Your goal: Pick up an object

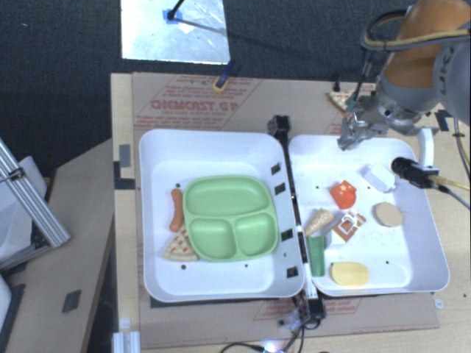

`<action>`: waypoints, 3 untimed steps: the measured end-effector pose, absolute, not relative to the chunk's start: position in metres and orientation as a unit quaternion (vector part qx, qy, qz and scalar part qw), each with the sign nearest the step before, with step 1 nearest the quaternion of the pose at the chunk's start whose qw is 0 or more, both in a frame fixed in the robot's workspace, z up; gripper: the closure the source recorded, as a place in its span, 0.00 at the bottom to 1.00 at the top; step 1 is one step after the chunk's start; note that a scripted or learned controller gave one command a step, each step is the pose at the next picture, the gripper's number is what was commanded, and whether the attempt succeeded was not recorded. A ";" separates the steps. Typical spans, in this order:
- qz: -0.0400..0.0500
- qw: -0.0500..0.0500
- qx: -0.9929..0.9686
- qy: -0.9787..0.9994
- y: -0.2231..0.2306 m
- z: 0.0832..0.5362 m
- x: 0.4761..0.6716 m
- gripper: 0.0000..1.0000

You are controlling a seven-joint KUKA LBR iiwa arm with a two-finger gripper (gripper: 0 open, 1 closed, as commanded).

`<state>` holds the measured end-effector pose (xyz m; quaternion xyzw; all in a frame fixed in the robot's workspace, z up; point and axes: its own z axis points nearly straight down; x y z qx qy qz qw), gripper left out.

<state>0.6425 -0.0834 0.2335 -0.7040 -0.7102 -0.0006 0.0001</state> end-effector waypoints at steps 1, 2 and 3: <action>-0.001 0.001 -0.704 -0.711 -0.025 0.233 0.631 1.00; 0.000 0.002 -0.704 -0.710 0.026 0.219 0.610 1.00; -0.001 0.001 -0.704 -0.710 0.059 0.235 0.589 1.00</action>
